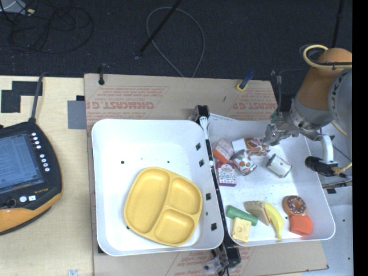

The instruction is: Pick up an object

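In the right bin (322, 211), closest to the front, I see a cheese wedge (241, 230), a green stick (241, 214), a sandwich slice (257, 210) and a banana (275, 218) bunched at about 7 o'clock. A donut (295, 204) sits at 5 o'clock with an orange block (301, 225) just under it.

Farther back, near the middle, lies a little can (279, 165). At 10 o'clock are small food packs (233, 161) in a heap.

My hand (271, 132) is at the far edge, at 12 o'clock, right by the packs. I cannot tell if it is grabbing anything.

The left bin (115, 154) has a yellow tray (162, 205) with three parts, sitting toward 5 o'clock.
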